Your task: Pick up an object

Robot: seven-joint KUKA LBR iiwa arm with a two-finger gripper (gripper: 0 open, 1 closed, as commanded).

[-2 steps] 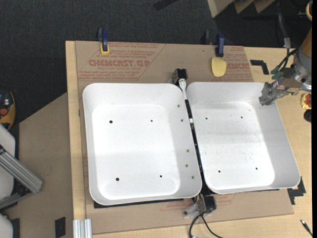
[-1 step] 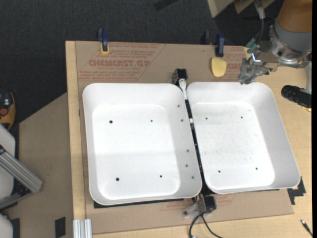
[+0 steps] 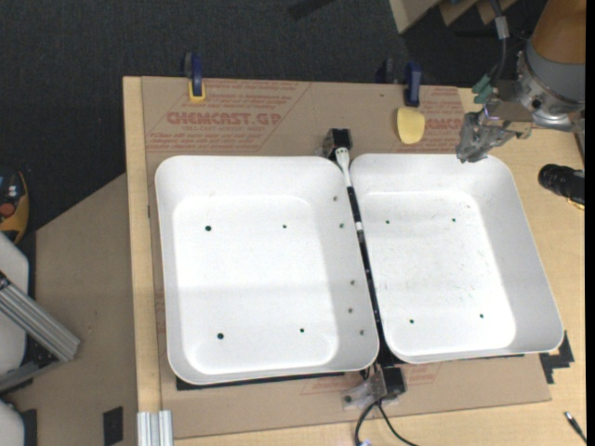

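While the arm reaches in from the right, the gripper (image 3: 474,147) hangs over the far edge of the right bin (image 3: 521,249), close to that bin's far right corner. Whether anything is clamped cannot be told at this size. No object lies on the floor of the right bin or of the left bin (image 3: 172,249). The one loose item is a small yellow object (image 3: 410,124), resting on the board (image 3: 260,114) beyond the bins, left of the gripper and apart from it. Judged from this layout, the pick is not yet done: approach, closure and lift all remain.
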